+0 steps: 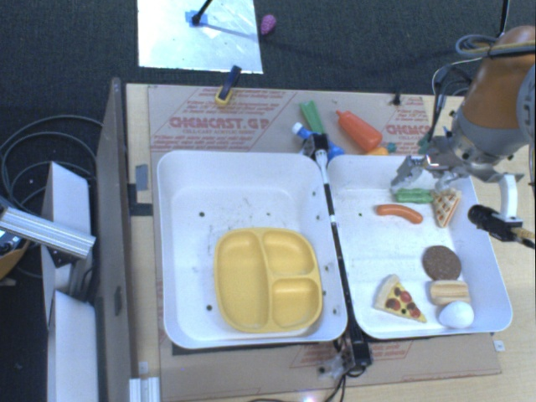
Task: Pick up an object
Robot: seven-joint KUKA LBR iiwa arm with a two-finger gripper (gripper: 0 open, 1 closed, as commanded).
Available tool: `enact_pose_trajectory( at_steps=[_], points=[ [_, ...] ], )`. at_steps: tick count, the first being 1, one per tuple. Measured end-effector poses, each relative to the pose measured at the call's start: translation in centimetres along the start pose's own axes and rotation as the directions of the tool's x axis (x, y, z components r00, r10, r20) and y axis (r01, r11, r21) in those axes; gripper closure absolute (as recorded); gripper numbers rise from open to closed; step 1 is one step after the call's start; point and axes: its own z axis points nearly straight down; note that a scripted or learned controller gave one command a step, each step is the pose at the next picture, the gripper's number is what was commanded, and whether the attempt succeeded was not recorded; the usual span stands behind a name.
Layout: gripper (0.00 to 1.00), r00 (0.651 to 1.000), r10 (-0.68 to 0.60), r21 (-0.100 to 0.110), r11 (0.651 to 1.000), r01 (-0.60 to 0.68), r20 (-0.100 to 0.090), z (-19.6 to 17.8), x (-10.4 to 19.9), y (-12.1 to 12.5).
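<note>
Looking down at the right bin (494,308), you see the tool (419,174) hanging low over its far edge, right above a green toy piece (414,196) that lies flat on the bin floor. Whether the tool is spread or closed you cannot tell from this angle, and nothing shows as gripped. Just beside the green piece, toward you, lies a sausage (399,213), and to its right a waffle wedge (445,207) close under the wrist. Nearer the front of that bin sit a brown patty (441,262), a bread roll (449,291), a white egg (456,315) and a pizza slice (399,298), all well apart from the tool.

The left bin (180,224) holds a yellow divided plate (268,279). Both bins rest on a sheet of cardboard (209,120) covering the table, with dark carpet around it. Behind the bins, on the cardboard, lie an orange carrot toy (358,131), a green stick (311,116) and a blue piece (333,150). A yellow and dark clip (227,88) sits at the cardboard's far edge, and a shiny sheet (197,23) lies on the carpet beyond it, a small purple object (268,25) just beside it.

Red printing on the cardboard reads "CHEMCAST"; the rest is too blurred for you to read.
</note>
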Motion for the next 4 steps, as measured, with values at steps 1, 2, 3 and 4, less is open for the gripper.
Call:
enact_pose_trajectory(
  at_steps=[1,2,3,4],
  points=[
    [0.0,1.0,0.006,0.002,1.0,-0.006,0.002,1.7,-4.2,-2.3],
    [0.0,1.0,-0.003,-0.001,1.0,0.003,0.001,9.8,-2.8,2.2],
    [0.0,1.0,0.002,-0.002,1.0,-0.002,0.001,8.3,-4.4,2.1],
    [0.0,1.0,-0.004,0.001,1.0,0.004,-0.001,12.2,-1.3,2.8]
  ],
)
